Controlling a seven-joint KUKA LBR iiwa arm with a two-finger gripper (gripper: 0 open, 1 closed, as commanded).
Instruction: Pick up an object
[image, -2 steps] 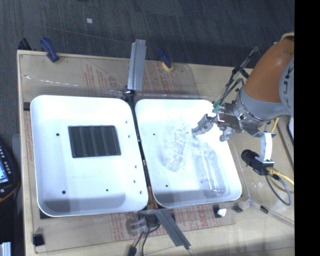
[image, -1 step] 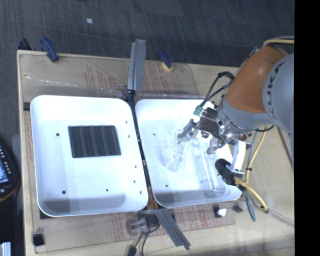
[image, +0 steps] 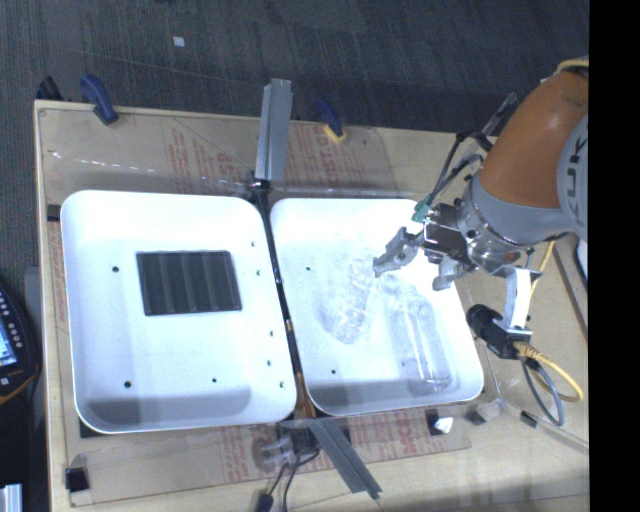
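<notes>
Over the right bin (image: 300, 250) on the desk (image: 150, 140), the tool (image: 420, 265) hangs with its two fingers spread and nothing between them, above and just right of two clear plastic objects, one (image: 350, 300) mid-bin and another (image: 425, 345) toward the bin's right wall.

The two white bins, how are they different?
The left bin has a dark ribbed rectangle lying flat in it; the right bin has clear, see-through objects. The gripper hangs over the right bin, not the left bin. Both are shallow, white and side by side.
</notes>
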